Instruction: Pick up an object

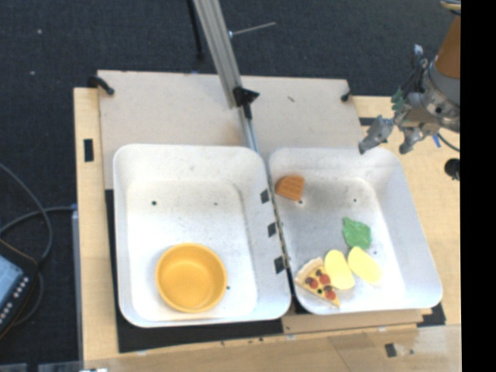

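My gripper [390, 139] hangs over the far right corner of the right bin [403, 200], open, with nothing between its fingers [371, 139]. In that bin lie a brown-orange piece [291, 187] near the far left, a green leaf-shaped piece [357, 232] in the middle right, two yellow pieces [338, 269] [364, 265] side by side near the front, and a pizza slice [316, 280] at the front left. All of them are well below and to the left of the gripper.
A yellow bowl [191, 277] sits at the front of the left bin [132, 208]. A slanted metal rail [221, 45] runs down to the divide between the bins. The wooden bench edge [430, 177] lies to the right.
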Controlling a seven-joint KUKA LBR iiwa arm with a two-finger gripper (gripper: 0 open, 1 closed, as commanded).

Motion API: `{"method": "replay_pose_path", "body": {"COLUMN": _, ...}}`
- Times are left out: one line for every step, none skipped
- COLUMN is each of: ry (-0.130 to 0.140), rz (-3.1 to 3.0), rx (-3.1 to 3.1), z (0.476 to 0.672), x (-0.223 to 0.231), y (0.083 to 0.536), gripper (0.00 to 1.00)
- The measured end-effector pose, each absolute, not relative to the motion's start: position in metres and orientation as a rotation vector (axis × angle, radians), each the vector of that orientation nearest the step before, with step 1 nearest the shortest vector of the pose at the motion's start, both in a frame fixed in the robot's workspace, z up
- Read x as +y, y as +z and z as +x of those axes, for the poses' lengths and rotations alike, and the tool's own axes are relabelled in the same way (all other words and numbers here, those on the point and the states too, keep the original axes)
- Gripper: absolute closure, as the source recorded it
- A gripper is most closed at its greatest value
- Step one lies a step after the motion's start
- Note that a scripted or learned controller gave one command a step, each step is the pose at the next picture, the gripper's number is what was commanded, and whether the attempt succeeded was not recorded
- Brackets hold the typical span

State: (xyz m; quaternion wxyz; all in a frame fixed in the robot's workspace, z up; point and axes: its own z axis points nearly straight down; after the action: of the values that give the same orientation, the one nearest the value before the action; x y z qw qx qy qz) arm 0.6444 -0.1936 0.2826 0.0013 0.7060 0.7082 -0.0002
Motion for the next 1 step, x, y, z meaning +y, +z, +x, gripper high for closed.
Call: {"method": "replay_pose_path", "body": {"ry": -0.002, "rz": 2.215, "rx": 2.223, "z": 0.6443, "x": -0.1941, "y": 0.2826, "gripper": 0.00}}
